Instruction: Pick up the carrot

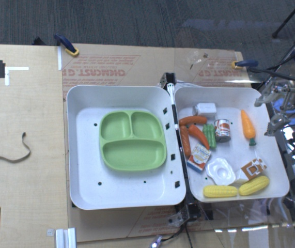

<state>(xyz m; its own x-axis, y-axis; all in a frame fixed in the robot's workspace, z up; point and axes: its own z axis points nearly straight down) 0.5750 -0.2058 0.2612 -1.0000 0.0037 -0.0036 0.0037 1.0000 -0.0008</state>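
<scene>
The carrot lies alone in the right bin, near its right wall. My gripper's state: cannot tell. Likely light, rigid, smooth plastic; I grasp mid-body, across its width.

The grey metal arm is cut off by the right edge, its gripper lost in blurred linkage. Print on the small red-labelled tin can is too small to read. The white-and-red flat packet lies partly under the orange sausage-shaped toys.
</scene>
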